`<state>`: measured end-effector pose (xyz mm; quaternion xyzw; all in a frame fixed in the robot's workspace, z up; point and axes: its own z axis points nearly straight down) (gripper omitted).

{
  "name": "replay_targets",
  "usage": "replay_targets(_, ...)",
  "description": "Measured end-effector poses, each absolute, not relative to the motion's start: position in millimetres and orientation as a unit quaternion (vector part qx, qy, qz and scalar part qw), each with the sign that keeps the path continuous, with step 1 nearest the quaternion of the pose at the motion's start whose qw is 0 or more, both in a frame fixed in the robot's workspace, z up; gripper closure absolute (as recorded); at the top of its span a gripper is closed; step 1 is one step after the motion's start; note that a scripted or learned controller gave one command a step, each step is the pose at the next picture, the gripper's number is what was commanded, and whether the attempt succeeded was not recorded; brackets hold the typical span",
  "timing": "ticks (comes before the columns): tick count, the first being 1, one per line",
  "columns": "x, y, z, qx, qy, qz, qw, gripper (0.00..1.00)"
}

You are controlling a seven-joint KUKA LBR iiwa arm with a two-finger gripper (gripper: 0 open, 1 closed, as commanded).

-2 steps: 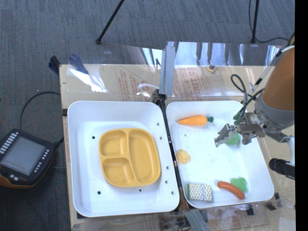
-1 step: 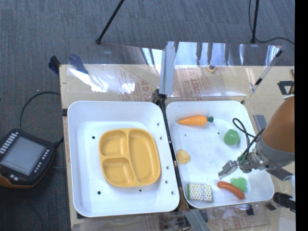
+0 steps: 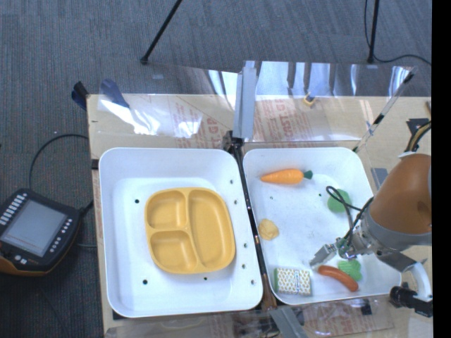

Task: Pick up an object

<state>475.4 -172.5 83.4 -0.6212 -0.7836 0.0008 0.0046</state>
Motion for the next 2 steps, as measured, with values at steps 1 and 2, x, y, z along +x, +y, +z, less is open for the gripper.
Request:
replay_targets(1, 474.8, -141, 84, -0.598, -0.802, 0.0009, 0.005, 0.0)
replay_targets(2, 532.5, -122, 100, -0.65, -0.76, 0.0008, 0.003, 0.0)
